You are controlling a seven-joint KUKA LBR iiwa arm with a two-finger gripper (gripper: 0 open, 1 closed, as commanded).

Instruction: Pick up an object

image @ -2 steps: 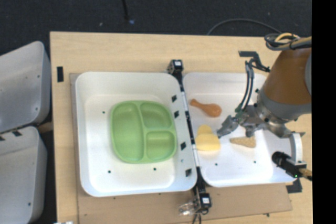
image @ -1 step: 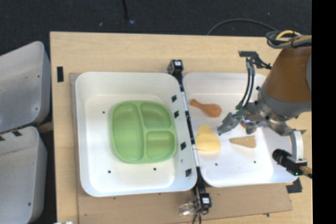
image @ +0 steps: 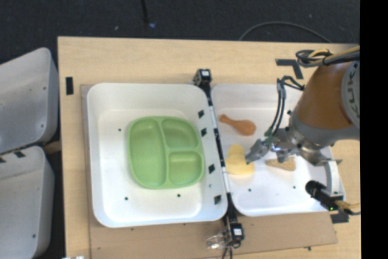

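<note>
Far to the left of the claw (image: 259, 151), in the left bin (image: 103, 130), a green divided plate (image: 165, 151) lies flat and alone, well apart from the arm's work and likely out of play for this try. Between the two bins runs a dark divider rail (image: 213, 142), so anything lifted must clear it to cross. Just left of the claw, touching or nearly touching its tip, sits a pale yellow rounded object (image: 238, 161) on the floor of the right bin (image: 267, 203); it looks like the target, since the claw leans down toward it at a slant. Above the claw and a little left lies a brown spoon-shaped piece (image: 237, 124), apart from the yellow one. Just right of the claw, partly under the wrist, a small tan object (image: 283, 162) rests on the bin floor. Whether the claw is spread or clenched cannot be told, as the tip is small and dark against its own mount, and nothing is visibly grasped. Behind it rises the orange-banded arm (image: 324, 100), over the worktop (image: 151, 57).
</note>
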